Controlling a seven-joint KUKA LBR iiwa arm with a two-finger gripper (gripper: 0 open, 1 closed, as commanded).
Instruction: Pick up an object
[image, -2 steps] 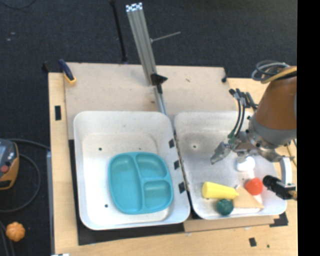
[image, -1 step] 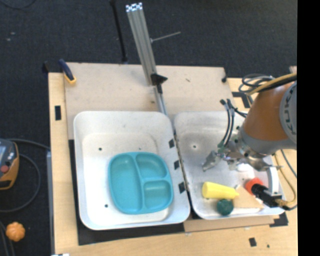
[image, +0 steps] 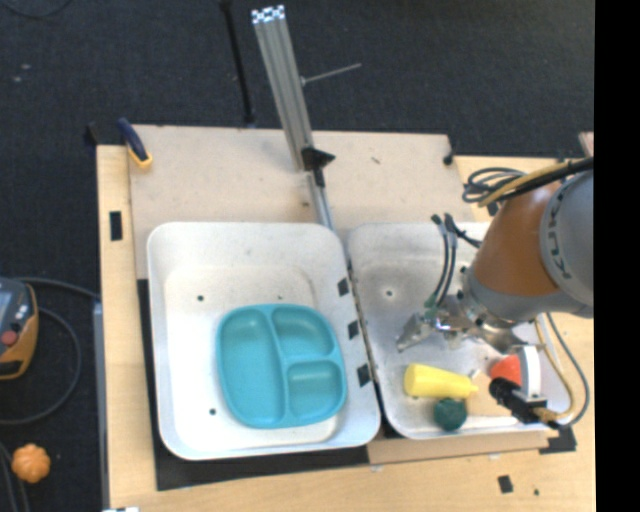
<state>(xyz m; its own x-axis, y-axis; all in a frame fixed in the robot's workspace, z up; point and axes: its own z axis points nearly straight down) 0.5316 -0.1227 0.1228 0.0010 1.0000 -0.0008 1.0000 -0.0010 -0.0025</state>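
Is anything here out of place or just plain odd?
One thing stands out: a small orange ball lies on the dark floor at lower left, off the bench and away from both bins. The yellow piece and green ball sit in the right bin, the blue tray in the left.

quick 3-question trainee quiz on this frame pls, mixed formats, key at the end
1. True or false: the teal divided plate lies in the left bin.
2. Which object lies nearest the yellow object in the right bin? A) green ball B) orange ball C) blue-handled clamp
3. Fill in: the gripper hovers over the ____ bin.

Key: 1 true; 2 A; 3 right
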